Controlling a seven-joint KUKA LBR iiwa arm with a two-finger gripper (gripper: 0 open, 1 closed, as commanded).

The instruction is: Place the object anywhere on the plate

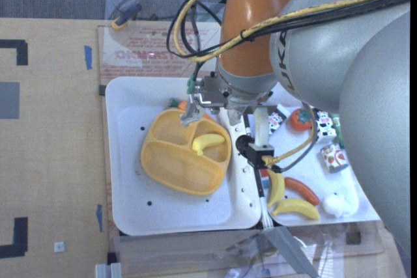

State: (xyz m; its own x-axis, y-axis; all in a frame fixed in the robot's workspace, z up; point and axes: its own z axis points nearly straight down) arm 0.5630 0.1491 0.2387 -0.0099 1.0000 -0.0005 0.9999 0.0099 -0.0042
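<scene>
Plate (pixel 171 169): yellow-orange, rounded, divided into three compartments, one large at near side and two smaller at far side; lies flat in left white bin, toward its right wall. Banana (pixel 207 142): small, yellow, curved, toy-like; lies on its side in plate's far-right small compartment, one end against divider ridge.

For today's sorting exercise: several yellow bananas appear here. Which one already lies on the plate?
The small banana in the orange plate's upper right compartment. The other bananas lie in the right bin, beside a red sausage.
</scene>
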